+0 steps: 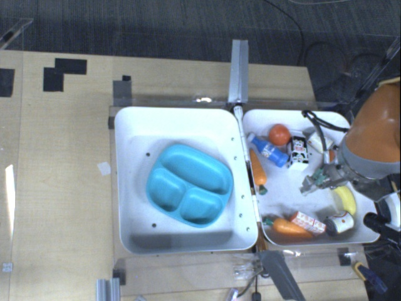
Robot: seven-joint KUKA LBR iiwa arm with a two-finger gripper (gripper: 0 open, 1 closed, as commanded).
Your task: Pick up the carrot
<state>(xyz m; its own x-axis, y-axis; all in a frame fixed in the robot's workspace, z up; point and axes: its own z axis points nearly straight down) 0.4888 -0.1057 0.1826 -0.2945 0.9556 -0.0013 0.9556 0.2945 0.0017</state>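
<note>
We're seeing the carrot [257,169] lying ungrasped by the right bin's [294,242] left wall, arm hovering nearby; jaws' state can't tell, pick pending.

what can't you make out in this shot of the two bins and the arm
- Gripper: camera view, small and blurred among cables; finger state unreadable.
- Yellow item: the arm covers its upper end, so its identity is unsure.
- Small white box: print too small to read.
- Carrot by the divider: its far side hides against the bin wall.
- Second orange piece: partly under a labelled packet.
</note>
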